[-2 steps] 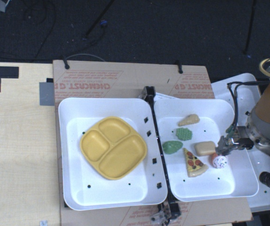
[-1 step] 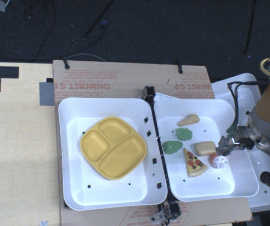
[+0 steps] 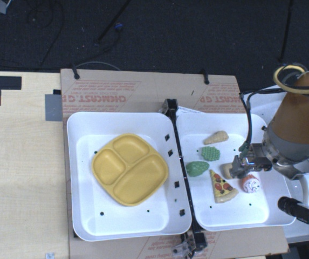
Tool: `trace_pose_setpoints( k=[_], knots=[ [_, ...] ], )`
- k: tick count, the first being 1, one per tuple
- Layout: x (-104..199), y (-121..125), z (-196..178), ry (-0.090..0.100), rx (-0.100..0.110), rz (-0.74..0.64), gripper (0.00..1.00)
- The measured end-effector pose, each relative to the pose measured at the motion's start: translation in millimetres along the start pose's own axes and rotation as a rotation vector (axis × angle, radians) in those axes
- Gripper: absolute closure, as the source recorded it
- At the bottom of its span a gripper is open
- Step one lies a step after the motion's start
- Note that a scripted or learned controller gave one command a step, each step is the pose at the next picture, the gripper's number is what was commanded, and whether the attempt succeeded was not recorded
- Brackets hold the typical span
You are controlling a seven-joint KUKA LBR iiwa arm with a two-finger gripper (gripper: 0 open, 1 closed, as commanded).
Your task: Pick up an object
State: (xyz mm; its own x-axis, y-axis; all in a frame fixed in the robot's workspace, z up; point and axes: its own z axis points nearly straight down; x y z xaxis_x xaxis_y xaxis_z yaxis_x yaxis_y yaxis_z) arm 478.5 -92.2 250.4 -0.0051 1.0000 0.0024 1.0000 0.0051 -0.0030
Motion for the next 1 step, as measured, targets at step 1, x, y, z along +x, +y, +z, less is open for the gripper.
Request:
trace_pose_setpoints(
  k=[1],
  knots=[
    [55.0,9.5,15.3,0.0,0.003,0.001,1.0]
  ],
)
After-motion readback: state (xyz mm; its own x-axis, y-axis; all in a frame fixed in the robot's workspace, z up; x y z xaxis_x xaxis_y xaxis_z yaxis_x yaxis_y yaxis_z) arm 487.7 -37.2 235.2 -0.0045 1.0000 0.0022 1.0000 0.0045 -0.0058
